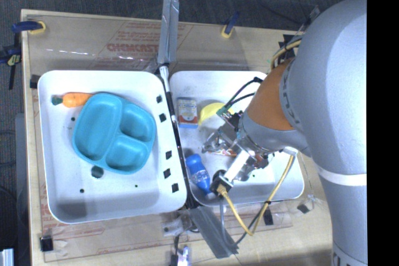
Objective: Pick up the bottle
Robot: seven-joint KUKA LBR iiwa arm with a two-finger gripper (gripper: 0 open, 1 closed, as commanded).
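Two bins lie below me; the blue bottle (197, 172) rests in the right bin (215, 79), against its left wall. My end effector (218, 144) hovers just beside it, and I cannot tell whether it is released or clenched. I judge this the approach: next I centre over the bottle and descend.

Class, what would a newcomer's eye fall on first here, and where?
The bulky grey arm reaches in from the right over the right bin. A bright blue divided plate lies in the left bin, an orange carrot at its far corner. A small blue bottle lies by the right bin's left wall.
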